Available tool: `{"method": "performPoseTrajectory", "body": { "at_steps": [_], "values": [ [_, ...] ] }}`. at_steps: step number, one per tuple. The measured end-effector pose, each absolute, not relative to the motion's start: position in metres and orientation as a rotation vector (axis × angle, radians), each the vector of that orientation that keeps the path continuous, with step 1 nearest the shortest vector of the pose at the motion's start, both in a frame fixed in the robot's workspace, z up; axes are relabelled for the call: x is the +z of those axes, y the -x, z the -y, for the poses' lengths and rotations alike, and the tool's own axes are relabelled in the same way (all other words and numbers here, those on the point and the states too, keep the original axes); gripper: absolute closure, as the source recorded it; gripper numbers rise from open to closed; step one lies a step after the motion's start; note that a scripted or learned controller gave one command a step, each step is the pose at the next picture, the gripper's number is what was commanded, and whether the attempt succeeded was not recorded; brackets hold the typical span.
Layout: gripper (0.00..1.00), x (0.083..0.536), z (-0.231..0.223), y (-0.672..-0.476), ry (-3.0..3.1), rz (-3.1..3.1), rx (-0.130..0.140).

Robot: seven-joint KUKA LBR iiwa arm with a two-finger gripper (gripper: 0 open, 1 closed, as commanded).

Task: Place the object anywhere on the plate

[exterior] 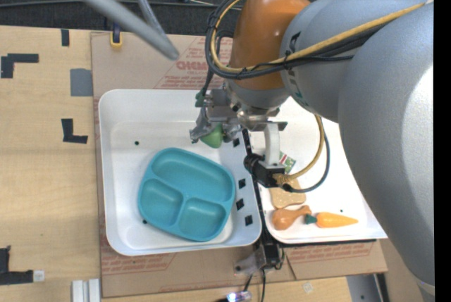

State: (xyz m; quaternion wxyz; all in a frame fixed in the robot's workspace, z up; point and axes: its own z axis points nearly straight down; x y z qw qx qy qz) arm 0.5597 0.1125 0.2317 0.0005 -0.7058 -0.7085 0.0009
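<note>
**Green thing up at the gripper, over the left bin**

Small green rounded object [211, 136] sitting right at the tip of the two-finger gripper [209, 126], pinched between the grey fingers by the look of it, so clamped on it. Hanging over the back right part of the left shallow white bin [113, 153], just past the far edge of the plate and not on it.

Turquoise plastic plate with three compartments [186, 193] lying flat in the front half of that same bin, slightly turned, nothing in any compartment.

Over in the right shallow white bin [352, 216]: an orange toy carrot [331, 220] near the front edge, a tan drumstick-shaped toy [287, 217] just beside it, and a flat tan slice-like piece [287, 196] behind that. Small white item with red and green print [285, 162] further back, partly hidden by cable.

Both bins resting on brown cardboard [141, 61] with red lettering, on a light wooden bench [42, 153] dotted with black tape marks. Dark floor behind. Grey arm with orange band [264, 33] filling the right side.
</note>
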Motion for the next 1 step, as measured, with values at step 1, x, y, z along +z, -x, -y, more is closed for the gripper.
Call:
{"method": "performPoseTrajectory", "body": {
  "at_steps": [1],
  "values": [
    [0.0,0.2317,-0.1118,-0.5598,2.217,2.224,0.003]
  ]
}}
